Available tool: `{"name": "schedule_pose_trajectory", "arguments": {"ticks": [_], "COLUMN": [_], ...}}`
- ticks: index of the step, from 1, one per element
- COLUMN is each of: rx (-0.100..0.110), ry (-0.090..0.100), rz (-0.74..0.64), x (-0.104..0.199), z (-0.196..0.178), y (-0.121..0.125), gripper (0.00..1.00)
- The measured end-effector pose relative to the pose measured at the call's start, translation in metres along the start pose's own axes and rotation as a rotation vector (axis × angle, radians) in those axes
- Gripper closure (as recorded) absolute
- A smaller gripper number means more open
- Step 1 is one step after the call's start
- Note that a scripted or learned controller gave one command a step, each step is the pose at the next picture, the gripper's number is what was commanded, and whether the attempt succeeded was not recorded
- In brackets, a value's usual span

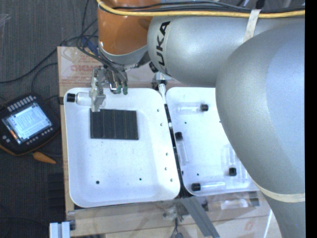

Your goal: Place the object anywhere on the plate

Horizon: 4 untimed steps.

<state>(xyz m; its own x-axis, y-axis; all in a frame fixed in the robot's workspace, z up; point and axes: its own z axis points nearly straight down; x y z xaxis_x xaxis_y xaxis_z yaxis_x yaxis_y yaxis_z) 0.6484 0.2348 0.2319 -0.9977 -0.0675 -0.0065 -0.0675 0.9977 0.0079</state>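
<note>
Grey arm (223, 58) fills the upper right. White left bin (119, 172) bears a black plate (114, 124) in its upper half. At the plate's upper-left corner is the gripper (99, 99), its opening impossible to tell. A clear black-capped tube (79, 98) touches it, beyond the plate's edge.

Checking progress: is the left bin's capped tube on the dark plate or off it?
Off. The tube shows against white bin floor beyond the plate's far left corner, beside the gripper.
</note>
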Motion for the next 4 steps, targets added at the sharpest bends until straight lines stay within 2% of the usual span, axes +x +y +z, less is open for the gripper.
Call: {"name": "schedule_pose_trajectory", "arguments": {"ticks": [1,2,3,4], "rx": [0.005,0.005,0.003,-0.004], "ry": [0.006,0.005,0.004,-0.003], "rz": [-0.288,-0.396,-0.657,-0.655], "x": [0.097,0.031,-0.020,-0.021], "z": [-0.018,-0.003,0.022,0.011], "y": [0.006,0.000,-0.003,-0.001], "gripper": [1.00,1.00,1.00,1.00]}}
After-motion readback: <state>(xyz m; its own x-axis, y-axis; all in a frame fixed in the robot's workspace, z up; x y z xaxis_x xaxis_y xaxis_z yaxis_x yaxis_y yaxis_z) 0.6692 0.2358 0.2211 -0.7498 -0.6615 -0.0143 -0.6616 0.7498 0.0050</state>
